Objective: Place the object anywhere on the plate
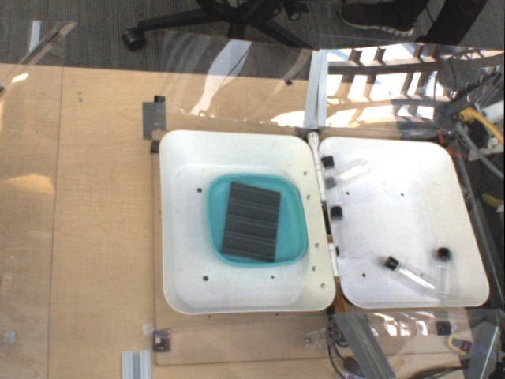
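Where the desk [87, 235] carries the two white bins side by side, the left bin [181, 283] holds a teal plate [293, 239] with rounded corners, set near the bin's middle. A dark grey ribbed block [252, 222] lies flat on that plate, its long side running from the bin's far edge toward the near edge, tilted slightly; it sits wholly within the plate's rim, with teal showing on all sides.

The right bin [394, 227] touches the left one along a seam fitted with small black clips [335, 211]. Near its near right corner lie two clear tubes with black caps: one [406, 271] slanted, the other [443, 265] just beside it, closer to the right edge.

The pincer cannot be made out in this view, so whether it is spread or pressed together cannot be told.

Beyond the desk's far edge, the base of an office chair [237, 22] stands on grey carpet.
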`<state>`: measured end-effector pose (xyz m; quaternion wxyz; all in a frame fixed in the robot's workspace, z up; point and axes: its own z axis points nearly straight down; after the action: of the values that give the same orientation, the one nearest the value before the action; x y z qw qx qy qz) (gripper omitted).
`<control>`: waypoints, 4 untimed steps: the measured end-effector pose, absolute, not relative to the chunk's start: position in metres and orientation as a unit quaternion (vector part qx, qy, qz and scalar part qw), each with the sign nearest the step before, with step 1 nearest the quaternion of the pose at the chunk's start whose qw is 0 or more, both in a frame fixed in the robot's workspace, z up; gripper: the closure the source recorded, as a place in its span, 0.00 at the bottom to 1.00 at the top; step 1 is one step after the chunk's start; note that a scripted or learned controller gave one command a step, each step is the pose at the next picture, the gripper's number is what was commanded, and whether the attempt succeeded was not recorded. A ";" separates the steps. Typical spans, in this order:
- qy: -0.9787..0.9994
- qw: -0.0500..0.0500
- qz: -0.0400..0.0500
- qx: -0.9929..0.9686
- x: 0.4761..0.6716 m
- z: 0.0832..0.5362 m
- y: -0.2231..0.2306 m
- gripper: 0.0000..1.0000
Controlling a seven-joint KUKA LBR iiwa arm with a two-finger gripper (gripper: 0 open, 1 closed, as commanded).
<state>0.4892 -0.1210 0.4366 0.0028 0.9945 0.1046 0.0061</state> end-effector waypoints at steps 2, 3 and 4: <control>0.103 0.001 0.006 0.995 0.489 0.436 -0.060 0.00; 0.103 0.002 0.007 0.995 0.489 0.437 -0.030 0.00; 0.103 0.002 0.008 0.995 0.489 0.437 0.003 0.00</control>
<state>0.4895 0.0031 0.4366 0.0019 0.9947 0.1027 0.0082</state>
